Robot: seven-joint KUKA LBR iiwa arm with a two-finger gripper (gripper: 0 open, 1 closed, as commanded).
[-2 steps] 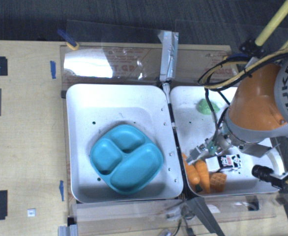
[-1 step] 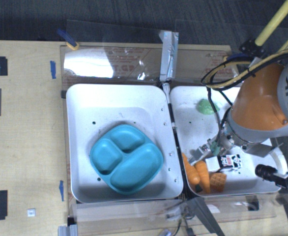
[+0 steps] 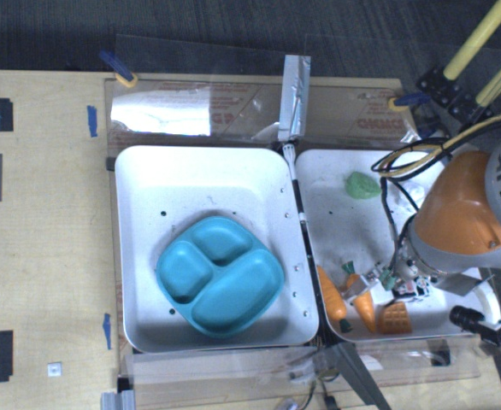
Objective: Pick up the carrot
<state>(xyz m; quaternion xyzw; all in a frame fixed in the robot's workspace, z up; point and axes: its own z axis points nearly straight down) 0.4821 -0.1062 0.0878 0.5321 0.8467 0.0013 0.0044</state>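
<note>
Clearly the carrot point(image 3: 330, 292) lies along the left wall of the right bin point(image 3: 319, 178), with orange pieces point(image 3: 380, 313) crowded just beside it. Hovering near them, the tool point(image 3: 389, 280) could seize the wrong piece; I cannot tell its state.

- I see a blue divided plate point(image 3: 221, 272) lying in the left bin point(image 3: 139, 229) — toward its near side.
- In the right bin point(image 3: 327, 186), a pale green item point(image 3: 362, 185) sits near the far wall.
- An orange waffle-textured piece point(image 3: 395, 317) rests at that bin's near edge.
</note>
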